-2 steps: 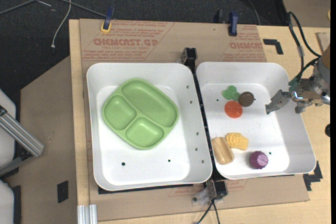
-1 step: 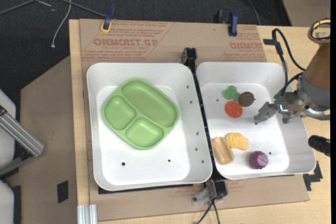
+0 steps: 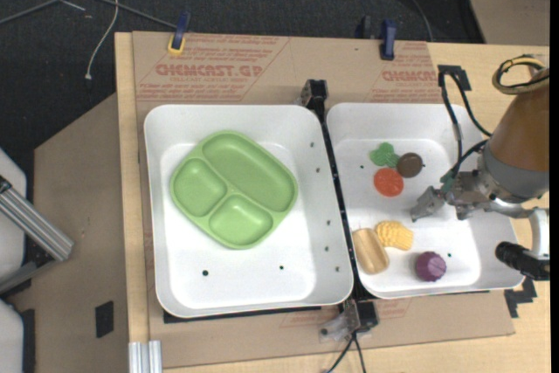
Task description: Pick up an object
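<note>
Nearest the camera, we saw the front lip of the table [image 3: 262, 328], a flat sheet of brown cardboard with red print along its far side. On it sat two shallow white bins with rounded corners and smooth, glossy walls, side by side.

Low in the right bin [image 3: 463, 271] lay a round purple piece [image 3: 430, 265], matte and plum-like, close to the front wall. Left of it we found a tan, loaf-shaped piece [image 3: 370, 252] lying lengthwise, touching a yellow ridged piece [image 3: 395, 235] shaped like a cob of corn.

Just beyond those, our hand [image 3: 428, 203] reached in from the right, grey metal under the arm's orange band [image 3: 526, 131]. Whether its grip was wide or narrow we could not tell; nothing showed between its tips. The yellow ridged piece lay just in front and to the left of the hand, apart from it.

Farther back sat a smooth orange-red ball [image 3: 389, 182], near the hand's left. Behind it were a knobbly green piece [image 3: 383, 155] and a dull brown round piece [image 3: 409, 163], beside each other.

Over in the left bin [image 3: 175, 275] rested a pale green plastic tray [image 3: 233, 188], oval, with three moulded compartments.

At the far edge, two clamps gripped the cardboard, one yellow-and-blue [image 3: 180, 34] and one blue [image 3: 388, 39].
</note>
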You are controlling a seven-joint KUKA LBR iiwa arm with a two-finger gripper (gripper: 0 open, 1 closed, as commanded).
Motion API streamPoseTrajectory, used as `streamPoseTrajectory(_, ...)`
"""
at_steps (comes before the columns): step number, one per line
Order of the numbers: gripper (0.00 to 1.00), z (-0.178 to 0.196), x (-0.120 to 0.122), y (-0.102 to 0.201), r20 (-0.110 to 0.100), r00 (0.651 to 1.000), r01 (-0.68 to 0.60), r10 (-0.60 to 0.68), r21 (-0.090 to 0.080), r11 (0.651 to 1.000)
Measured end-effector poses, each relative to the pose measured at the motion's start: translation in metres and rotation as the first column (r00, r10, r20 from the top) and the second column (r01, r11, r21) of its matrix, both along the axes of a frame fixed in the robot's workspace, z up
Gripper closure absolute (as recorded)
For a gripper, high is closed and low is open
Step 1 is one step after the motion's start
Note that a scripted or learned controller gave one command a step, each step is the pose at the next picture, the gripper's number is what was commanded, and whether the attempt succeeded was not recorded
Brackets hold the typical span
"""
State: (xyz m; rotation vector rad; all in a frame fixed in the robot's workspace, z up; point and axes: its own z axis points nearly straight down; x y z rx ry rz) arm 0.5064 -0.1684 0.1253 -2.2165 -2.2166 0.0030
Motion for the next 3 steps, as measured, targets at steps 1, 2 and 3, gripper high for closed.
streamPoseTrajectory(1, 0.00, -0.043, 0.000, 0.001, 0.002, 1.000, 0.000, 0.000, -0.001, 1.000)
streamPoseTrajectory(2, 1.00, -0.030, 0.001, 0.000, 0.006, 1.000, 0.001, -0.001, -0.002, 1.000)
streamPoseTrajectory(3, 1.00, 0.031, 0.005, -0.008, 0.013, 1.000, 0.000, 0.000, -0.006, 1.000)
